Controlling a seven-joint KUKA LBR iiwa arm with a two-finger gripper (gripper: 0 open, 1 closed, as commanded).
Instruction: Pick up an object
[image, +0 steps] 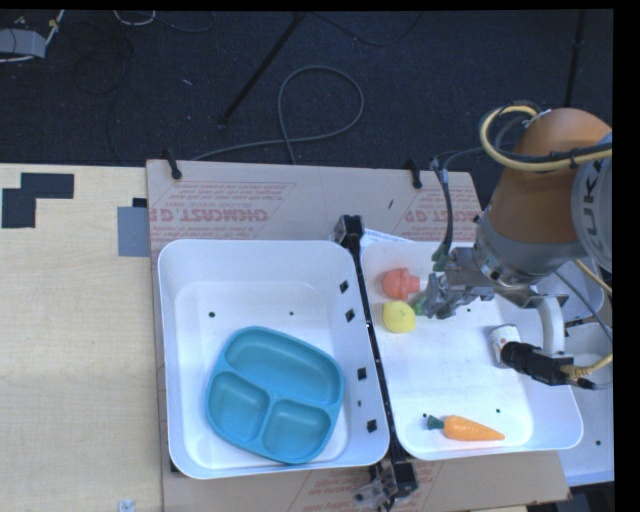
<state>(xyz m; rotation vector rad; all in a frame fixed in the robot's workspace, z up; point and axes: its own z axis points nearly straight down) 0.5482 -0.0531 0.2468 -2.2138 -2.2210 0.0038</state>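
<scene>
Yellow fruit, small and round, lies in the far left part of the right bin, close to the wall that divides it from the left bin. Just beyond it on the far side, near but apart by a narrow gap, sits a pink-orange lump. A toy carrot with a green stub at its left end lies on its side near the right bin's near wall, well apart from the other two.

The arm, orange above a grey wrist, reaches in from the right and hangs over the far part of the right bin. Its jaws sit low, just to the right of the yellow fruit and the pink-orange lump, very close to both; dark metal parts crowd together there, and I cannot tell whether the jaws are spread or pressed together, nor whether they touch either thing. Nothing is seen pinched between them.

In the left bin a blue divided plate with three compartments lies flat toward the near right corner. Both bins rest on a cardboard sheet with red print, which lies on the pale bench
</scene>
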